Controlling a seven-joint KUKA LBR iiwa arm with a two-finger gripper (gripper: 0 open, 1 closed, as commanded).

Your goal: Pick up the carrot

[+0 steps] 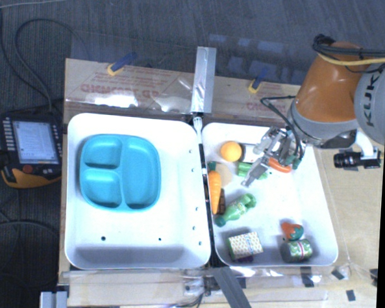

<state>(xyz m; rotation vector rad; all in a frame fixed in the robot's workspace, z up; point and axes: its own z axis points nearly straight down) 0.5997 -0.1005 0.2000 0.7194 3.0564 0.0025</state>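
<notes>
Camera view, setting: A grey-and-orange arm [333, 87] reaches in from the right over the right bin [320, 197], one of two shallow white bins on the bench.
Camera view, carrot: The carrot [213, 192] lies lengthwise at the right bin's left wall, hard by the divider, its thick end toward the back; a dark object touches its right side.
Camera view, gripper: The gripper [260, 166] hovers near the bin's back, right of the carrot and apart from it. Whether its jaws are released or clenched cannot be told from this angle; nothing is seen held between them.
Camera view, neighbours: An orange ball [230, 151] sits just behind the carrot, a green bottle [236, 210] just to its right. A small red-orange piece [280, 166] lies beside the gripper.
Camera view, left bin: The left bin [128, 244] bears a blue divided plate [120, 172].
Step in hand: Apparently the approach; the carrot is not yet grasped.
Next move: Likely a shift left and toward the front, then a descent with jaws across the carrot's width.
Edges and room: The wall crowds one side, the dark object and bottle the other. Open floor lies mid-bin, toward the right.
</notes>
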